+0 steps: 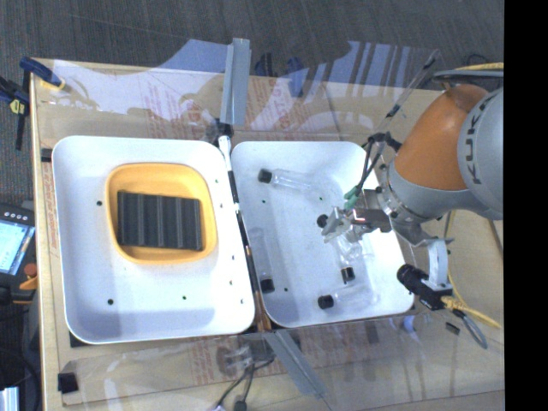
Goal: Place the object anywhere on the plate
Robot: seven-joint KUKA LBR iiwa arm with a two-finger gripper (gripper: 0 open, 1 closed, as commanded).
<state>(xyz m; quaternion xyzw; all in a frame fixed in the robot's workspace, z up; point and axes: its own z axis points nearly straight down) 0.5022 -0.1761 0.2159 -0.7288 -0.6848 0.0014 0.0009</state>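
The plate (161, 181) is yellow, squarish w/ rounded corners, and carries a dark ribbed insert in its middle. It lies flat in the left bin, toward the upper part. The objects are clear plastic tubes w/ black caps; one tube (287, 179) lies on its side in the right bin, near the top edge.

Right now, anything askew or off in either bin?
Mildly. The clear tubes with black caps lie scattered at odd angles in the right bin: one near the top, others lower down. None is on the yellow plate in the left bin. The gripper sits over the right bin.
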